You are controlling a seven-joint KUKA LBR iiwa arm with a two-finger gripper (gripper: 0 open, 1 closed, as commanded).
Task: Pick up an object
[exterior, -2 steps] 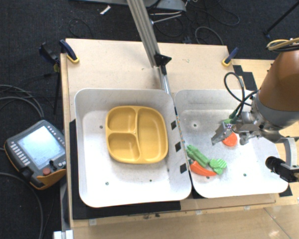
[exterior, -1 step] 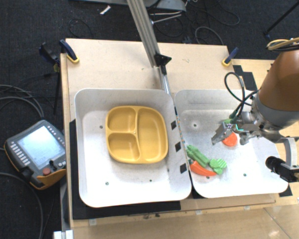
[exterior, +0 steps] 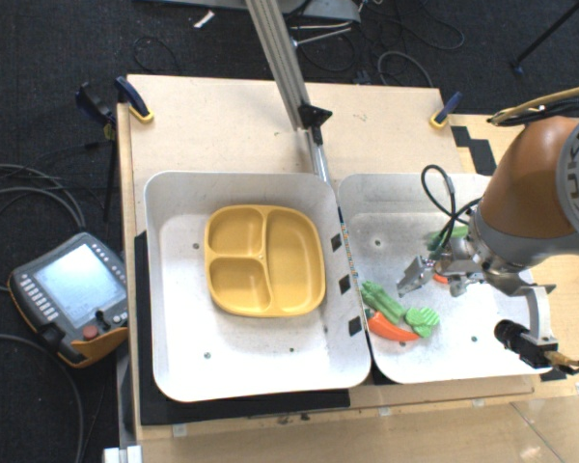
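Green and orange plastic toy pieces (exterior: 398, 314) lie in a small heap in the right shallow white bin (exterior: 386, 210), near its front-left corner.

Taking that right bin as the landmark: the heap sits close to the bin's left wall and a little back from its front rim, with bare white floor open behind it and to its right. The metal two-finger gripper (exterior: 432, 274) hangs over the bin's middle, just behind and right of the heap, fingers spread apart with nothing visible between them. A yellow three-compartment plastic plate (exterior: 265, 259) rests centred in the neighbouring left bin (exterior: 174, 258), clear of every wall.
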